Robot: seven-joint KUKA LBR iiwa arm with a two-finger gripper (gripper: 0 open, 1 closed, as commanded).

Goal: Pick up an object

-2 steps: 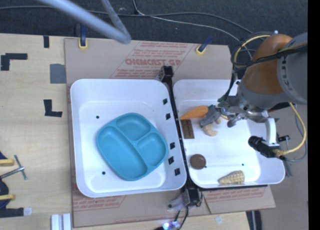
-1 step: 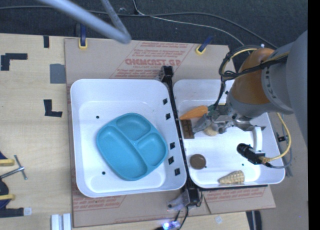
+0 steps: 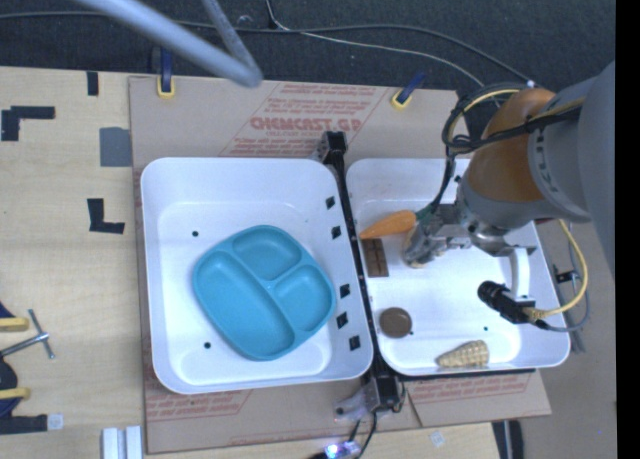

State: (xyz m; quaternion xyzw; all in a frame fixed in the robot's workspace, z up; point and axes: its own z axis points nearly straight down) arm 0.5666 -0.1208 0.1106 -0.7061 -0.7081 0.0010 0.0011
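A: Biggest first: the blue plate (image 3: 263,290) in the left bin (image 3: 160,247); stiff, smooth, awkward.
B: The carrot (image 3: 388,224) in the right bin (image 3: 540,352), beside the gripper (image 3: 420,247); light, firm; grasp mid-length; grip state unclear.

In the right bin lie an orange carrot (image 3: 388,224) near its left wall, a small brown round piece (image 3: 396,322) lower, and a pale ridged cone (image 3: 463,354) at the front edge.

Arm (image 3: 560,162) reaches in from right; end effector (image 3: 422,245) lowered, pointing left.
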